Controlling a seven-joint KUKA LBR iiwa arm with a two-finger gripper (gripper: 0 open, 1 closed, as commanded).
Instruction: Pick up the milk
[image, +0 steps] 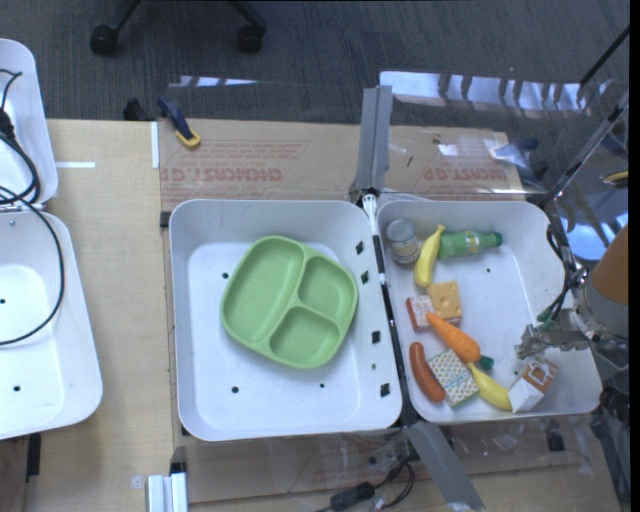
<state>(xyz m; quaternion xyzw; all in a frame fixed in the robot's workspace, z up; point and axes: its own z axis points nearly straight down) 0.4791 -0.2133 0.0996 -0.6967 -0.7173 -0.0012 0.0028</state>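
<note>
The milk (535, 384) is a small white carton with orange print. It lies tilted in the front right corner of the right bin (500, 215), against the end of a yellow banana (489, 387). My gripper (551, 342) hangs at the bin's right wall, just behind and above the carton. It is open, and nothing shows between its fingers. The grey arm with its orange band (612, 285) comes in from the right edge.
The right bin also holds a can (402, 240), a second banana (430, 256), a green bottle (467, 242), a cheese block (444, 299), a carrot (455, 337), a sausage (425, 372) and a small box (453, 377). A green divided plate (290, 301) lies in the left bin (200, 390).
</note>
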